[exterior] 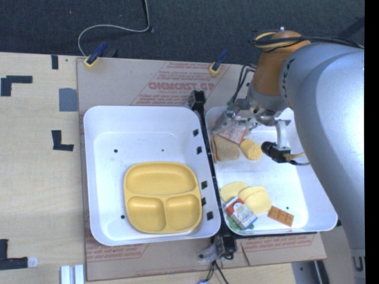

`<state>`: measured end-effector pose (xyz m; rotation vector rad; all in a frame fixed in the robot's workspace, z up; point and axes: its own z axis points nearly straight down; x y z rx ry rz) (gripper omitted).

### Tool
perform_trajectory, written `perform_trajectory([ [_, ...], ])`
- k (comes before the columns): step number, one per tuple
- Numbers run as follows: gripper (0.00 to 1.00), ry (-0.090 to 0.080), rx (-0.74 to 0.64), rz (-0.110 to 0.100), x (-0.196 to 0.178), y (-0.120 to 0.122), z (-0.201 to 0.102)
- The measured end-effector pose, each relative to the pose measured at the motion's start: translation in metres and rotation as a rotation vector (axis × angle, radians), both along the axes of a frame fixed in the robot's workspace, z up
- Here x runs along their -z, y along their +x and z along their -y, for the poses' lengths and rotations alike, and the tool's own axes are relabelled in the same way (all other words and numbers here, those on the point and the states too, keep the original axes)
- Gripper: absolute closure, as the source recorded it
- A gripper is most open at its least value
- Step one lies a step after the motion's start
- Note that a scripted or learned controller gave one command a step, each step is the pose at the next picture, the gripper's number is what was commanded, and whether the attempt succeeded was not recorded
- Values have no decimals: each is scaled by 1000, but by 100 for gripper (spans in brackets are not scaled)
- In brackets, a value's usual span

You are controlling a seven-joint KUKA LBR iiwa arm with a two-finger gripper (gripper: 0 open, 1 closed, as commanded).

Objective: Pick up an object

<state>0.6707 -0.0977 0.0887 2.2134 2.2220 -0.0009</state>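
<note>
gripper (244,122): low in right bin (308,215), far end; finger state cannot tell
bread slice (225,148): just beside gripper
yellow tray (161,196): left bin (100,158)
yellow slices (249,195): right bin, near end

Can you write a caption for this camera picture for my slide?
Robot gripper reaches into the right bin of toy food; a yellow tray sits in the left.

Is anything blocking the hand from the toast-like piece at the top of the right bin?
Nothing visible does. The hand sits low in the right bin, right above the brown toast-like piece, with a yellow corn-like piece beside it. Whether the hand touches either, I cannot tell.
</note>
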Motion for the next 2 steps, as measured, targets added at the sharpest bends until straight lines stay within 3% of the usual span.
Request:
perform_trajectory([
  [1, 100, 3, 1, -4, -6, -2, 0],
  [2, 100, 5, 2, -6, -98, -59, -36],
])
